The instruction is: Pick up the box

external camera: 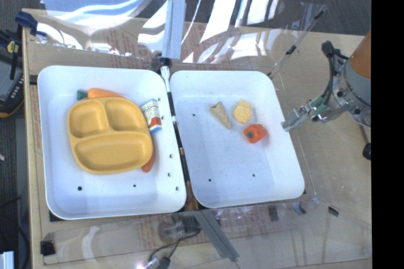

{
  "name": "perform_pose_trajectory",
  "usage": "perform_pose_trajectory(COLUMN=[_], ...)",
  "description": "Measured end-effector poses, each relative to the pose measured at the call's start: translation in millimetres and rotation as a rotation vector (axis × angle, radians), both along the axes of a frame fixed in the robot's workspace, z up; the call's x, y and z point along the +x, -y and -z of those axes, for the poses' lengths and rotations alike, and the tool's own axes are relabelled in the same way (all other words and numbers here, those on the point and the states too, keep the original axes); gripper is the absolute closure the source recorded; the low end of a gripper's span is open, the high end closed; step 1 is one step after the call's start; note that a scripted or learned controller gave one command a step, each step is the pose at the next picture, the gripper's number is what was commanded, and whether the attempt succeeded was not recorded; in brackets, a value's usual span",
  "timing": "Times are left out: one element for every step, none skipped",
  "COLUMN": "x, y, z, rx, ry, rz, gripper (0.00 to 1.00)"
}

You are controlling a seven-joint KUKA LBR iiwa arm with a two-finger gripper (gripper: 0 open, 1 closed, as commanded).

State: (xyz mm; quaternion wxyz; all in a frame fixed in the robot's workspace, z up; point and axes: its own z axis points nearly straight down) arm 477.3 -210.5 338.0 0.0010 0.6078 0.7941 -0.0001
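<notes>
Small white-and-red cardboard box [151,116] lying in the left shallow white bin [57,198], touching the right rim of the yellow three-compartment plastic tray [110,135]; two-finger metal gripper [302,117] outside the right white bin [278,189], beside its right rim; finger state cannot be told.

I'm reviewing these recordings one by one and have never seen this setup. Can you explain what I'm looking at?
One camera looks down at a slant on a bench with two shallow white bins. The left bin holds a yellow divided tray, with a small box leaning at its right edge and something orange poking out from under it. The right bin holds a cone-shaped piece, a round yellow piece and a red-orange toy. The robot arm reaches in from the right; its gripper sits by the right bin's edge, holding nothing.
</notes>
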Motion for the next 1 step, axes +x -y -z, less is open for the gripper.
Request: perform_pose_trajectory(x=[-0.3], y=[0.3], z=[-5.4], rx=[0.000], ry=[0.000], rz=[0.367], gripper=[1.00])
